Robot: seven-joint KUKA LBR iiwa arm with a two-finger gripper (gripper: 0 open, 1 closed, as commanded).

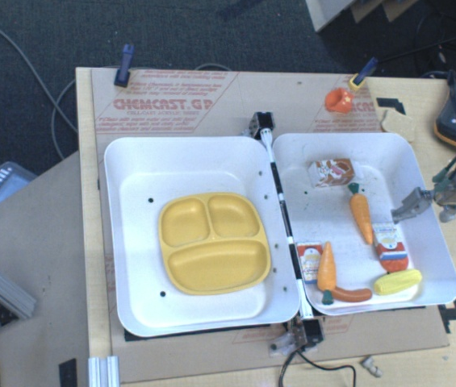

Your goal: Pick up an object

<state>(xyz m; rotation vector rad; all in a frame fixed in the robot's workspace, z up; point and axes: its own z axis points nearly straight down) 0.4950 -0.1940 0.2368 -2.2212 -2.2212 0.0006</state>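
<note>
Two bins on counter (211, 95); all loose items in right bin (421, 168), none gripped. Claw (416, 203) at that bin's right rim, hovering low beside the long carrot; fingers blurred, can't tell if apart or together. Step in hand, likely: approach and pick.

Nearest target: carrot (361, 218), just left of claw, lying lengthwise near bin centre with bare floor on both sides. Best bet: drop straight down, straddle across the narrow width, close mid-body, not on the tapered tip. Hard smooth plastic, rounded, so may squirt out if pinched off-centre.

Others relative to carrot: brown-white packet (332, 172) above; flat red-white pouch (391, 248) at lower right, corn (398, 281) below it near the wall, awkward. Second carrot (326, 266) at lower left on a card; sausage (349, 294) beneath, crowded.

Left bin (131, 168): yellow three-compartment tray (213, 242), glossy moulded plastic.
</note>
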